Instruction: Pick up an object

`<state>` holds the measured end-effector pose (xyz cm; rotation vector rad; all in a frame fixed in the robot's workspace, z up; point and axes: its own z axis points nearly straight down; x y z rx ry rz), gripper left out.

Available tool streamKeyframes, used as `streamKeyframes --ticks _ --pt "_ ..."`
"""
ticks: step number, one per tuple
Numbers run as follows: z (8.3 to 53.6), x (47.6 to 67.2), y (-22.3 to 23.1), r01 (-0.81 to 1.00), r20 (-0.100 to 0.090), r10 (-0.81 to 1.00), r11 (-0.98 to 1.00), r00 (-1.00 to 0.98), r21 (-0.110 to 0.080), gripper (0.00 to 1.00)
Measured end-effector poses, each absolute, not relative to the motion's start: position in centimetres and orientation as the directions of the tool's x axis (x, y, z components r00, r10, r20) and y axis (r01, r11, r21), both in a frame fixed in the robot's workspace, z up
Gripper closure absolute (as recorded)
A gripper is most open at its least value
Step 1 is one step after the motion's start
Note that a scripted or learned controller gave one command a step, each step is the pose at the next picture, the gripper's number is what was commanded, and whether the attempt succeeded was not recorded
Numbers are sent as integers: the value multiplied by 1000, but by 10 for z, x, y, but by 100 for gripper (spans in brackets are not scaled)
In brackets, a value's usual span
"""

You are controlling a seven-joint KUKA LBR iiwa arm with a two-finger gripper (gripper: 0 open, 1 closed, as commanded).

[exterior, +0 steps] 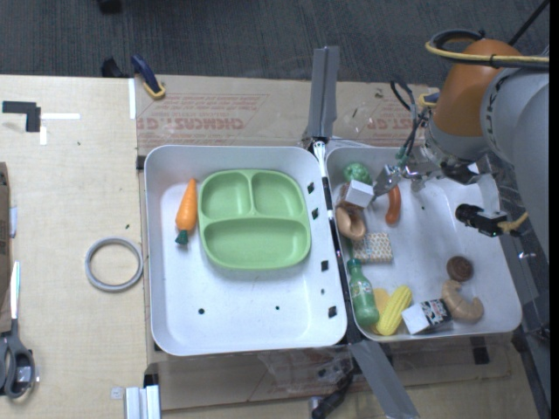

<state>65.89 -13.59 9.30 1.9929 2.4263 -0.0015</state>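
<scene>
My gripper hangs over the far part of the right bin, reached from the grey arm with its orange band. A red sausage lies just below the gripper, upright in the view; I cannot tell whether the gripper touches it. To the gripper's left sit a green ball and a small grey-white block. Below these lie a brown bun and a checkered cracker.
The right bin's near part holds a green bottle, a yellow corn cob, a small black-and-white box, a tan pastry and a brown puck. The left bin bears a green divided plate and a carrot.
</scene>
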Motion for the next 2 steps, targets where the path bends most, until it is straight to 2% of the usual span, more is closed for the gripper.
streamKeyframes --ticks 1,2 --pt "104 660 -137 981 -4 981 193 -193 3 100" --pt "93 645 -173 999 -1 999 33 -33 0 100"
